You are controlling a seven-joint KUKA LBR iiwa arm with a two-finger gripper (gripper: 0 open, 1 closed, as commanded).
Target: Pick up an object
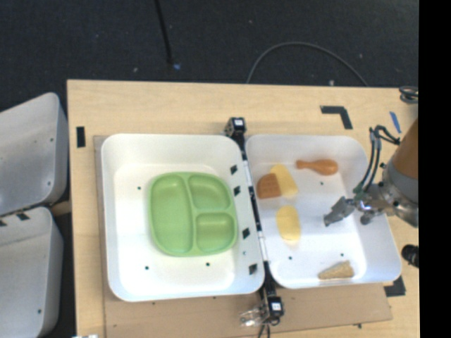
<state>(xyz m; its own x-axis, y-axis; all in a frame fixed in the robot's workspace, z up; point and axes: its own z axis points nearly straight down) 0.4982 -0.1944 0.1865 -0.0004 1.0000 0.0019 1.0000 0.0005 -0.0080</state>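
From my station I see the grey end effector [340,212] low over the right-hand shallow white plastic bin [377,259], reaching in from the right with the orange-banded arm [403,162] behind it. I cannot tell from this angle whether it is open or closed, and I see nothing held in it. The candidate objects all lie in that same bin: a pale yellow oblong food piece [288,224] sits to the left of the end effector, near it but apart; a yellow-and-brown wedge-shaped piece [276,184] lies farther up and left; an orange-brown drumstick-shaped piece [318,165] lies above, toward the bin's far wall; and a tan, rough flat piece [336,271] rests below, near the front wall. In the left-hand white bin [127,273] sits a green plastic divided plate [192,213]. Both bins rest on the light wooden worktop [155,104].
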